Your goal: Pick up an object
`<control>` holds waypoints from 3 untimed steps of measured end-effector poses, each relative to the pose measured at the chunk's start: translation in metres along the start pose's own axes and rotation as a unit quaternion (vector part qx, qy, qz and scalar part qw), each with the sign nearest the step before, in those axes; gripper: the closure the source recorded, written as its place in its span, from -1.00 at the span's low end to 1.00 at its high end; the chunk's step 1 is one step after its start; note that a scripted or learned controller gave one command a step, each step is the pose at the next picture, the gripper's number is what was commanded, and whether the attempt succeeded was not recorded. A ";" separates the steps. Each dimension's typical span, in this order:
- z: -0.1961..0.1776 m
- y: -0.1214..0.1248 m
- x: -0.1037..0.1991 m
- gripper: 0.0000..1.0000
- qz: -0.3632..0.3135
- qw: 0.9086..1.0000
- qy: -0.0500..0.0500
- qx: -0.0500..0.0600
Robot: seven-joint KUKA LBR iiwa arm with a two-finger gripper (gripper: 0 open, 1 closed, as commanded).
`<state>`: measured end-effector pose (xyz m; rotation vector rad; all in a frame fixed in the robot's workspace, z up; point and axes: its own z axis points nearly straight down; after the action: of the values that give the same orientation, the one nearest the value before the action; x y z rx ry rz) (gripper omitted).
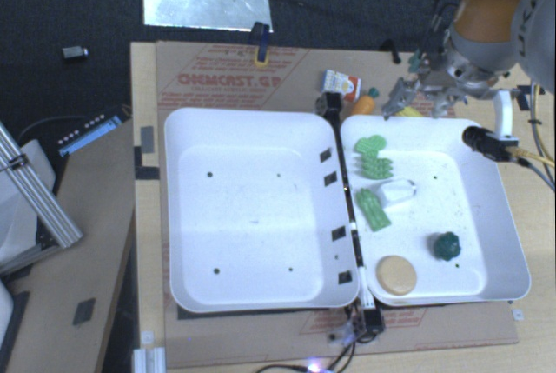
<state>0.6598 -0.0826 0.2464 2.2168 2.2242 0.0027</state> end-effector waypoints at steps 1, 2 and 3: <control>-0.011 0.001 0.001 1.00 -0.001 1.000 0.000 -0.002; -0.050 0.010 0.070 1.00 -0.004 1.000 0.001 -0.002; -0.131 0.008 0.160 1.00 -0.005 1.000 0.002 -0.004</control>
<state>0.6675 0.0775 0.3775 2.2027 2.2333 0.0170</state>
